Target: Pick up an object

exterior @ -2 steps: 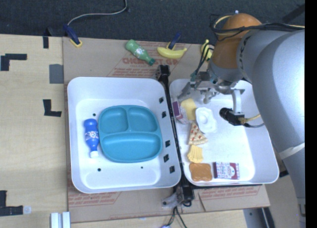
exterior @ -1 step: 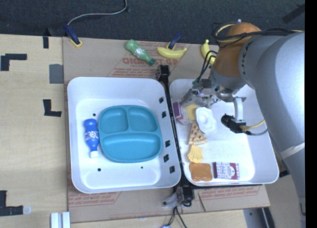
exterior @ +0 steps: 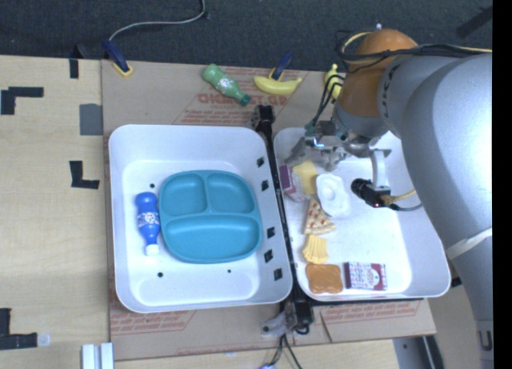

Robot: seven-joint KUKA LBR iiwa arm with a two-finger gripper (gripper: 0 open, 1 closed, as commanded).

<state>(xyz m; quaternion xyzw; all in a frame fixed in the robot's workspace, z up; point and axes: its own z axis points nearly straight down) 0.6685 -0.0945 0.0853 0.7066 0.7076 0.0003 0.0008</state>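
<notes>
Presently, in the camera view, the gripper (exterior: 320, 145) is seen low over the right bin (exterior: 416, 267); its state cannot be told. A white object (exterior: 331, 194) lies just beside it at five o'clock, its long axis running twelve to six.

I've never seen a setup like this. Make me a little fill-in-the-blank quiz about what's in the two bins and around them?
1. The blue divided plate lies in the ____ bin as the camera sees it.
2. Beside the plate, on its left, lies a blue ____ with a white cap.
3. On the cardboard beyond the bins, next to the green bottle, rests a yellow ____.
4. The gripper reaches into the ____ bin.

Missing words: left; bottle; banana; right
</notes>
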